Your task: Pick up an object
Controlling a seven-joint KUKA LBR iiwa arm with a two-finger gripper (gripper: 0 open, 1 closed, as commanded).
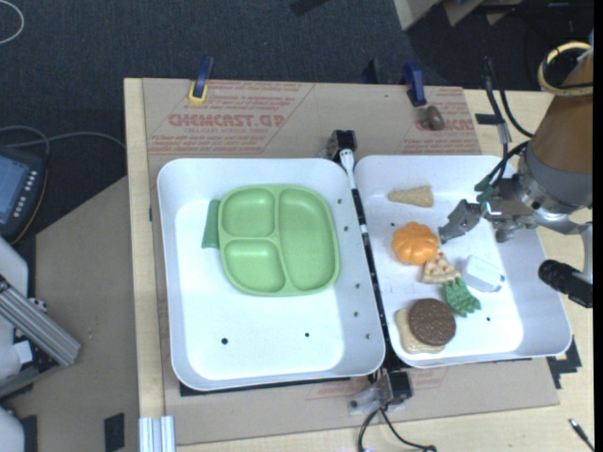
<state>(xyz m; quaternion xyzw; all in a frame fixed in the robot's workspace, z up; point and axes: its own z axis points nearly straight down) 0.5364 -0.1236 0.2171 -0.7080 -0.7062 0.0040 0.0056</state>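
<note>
Just left of tool [464,222], orange toy [415,243]

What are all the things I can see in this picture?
Bins: two, white, side by side on the bench.
Divided plate: one, green, in the left bin.
Wedge-shaped piece: one, tan, top of the right bin.
Round toy: one, orange, middle of the right bin.
Pizza slice: one, yellow-orange, below the orange toy.
White piece: one, right of the pizza slice.
Leafy piece: one, green.
Burger: one, brown, bottom of the right bin.
Gripper: one, grey, over the right bin.
</note>
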